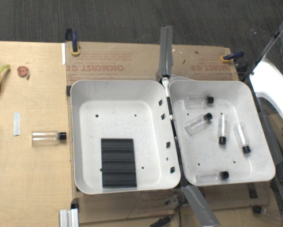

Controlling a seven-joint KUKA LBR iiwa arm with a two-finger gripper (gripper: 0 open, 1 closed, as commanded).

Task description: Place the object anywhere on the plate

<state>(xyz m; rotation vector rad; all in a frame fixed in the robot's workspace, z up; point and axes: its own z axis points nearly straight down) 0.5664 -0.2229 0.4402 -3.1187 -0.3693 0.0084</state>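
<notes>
- Camera view shows two shallow white plastic bins side by side on the bench: the left bin carries a dark ribbed rectangular plate near its front edge, and the right bin carries five clear plastic vials with black caps.
- The task's things are those vials: one lies at the back of the right bin, one slants near the middle, two stand nearly parallel toward the right, and one rests against the front wall.
- State of the hand: I cannot tell; only a white curved part sits at the right edge, and whether it belongs to the arm is unclear.
- Risk, as I judge it: the vials are round and smooth, so one could roll or squirt sideways from a pinch that is off-centre.
- Risk: the front vial touches the bin wall, leaving little room for a finger on that side; a grasp there looks likely to miss.
- Risk: the two parallel vials lie near each other, so reaching for one may nudge the other.
- Risk: the plate's ribs may let a dropped vial roll off toward the bare bin floor.
- A sixth clear vial with a black cap lies on the bench left of the bins, well apart from the plate.
- Writing: red print on the cardboard sheet behind the bins, upside down in this view; it appears to read "CHEMCRAFT", though I am not sure.
</notes>
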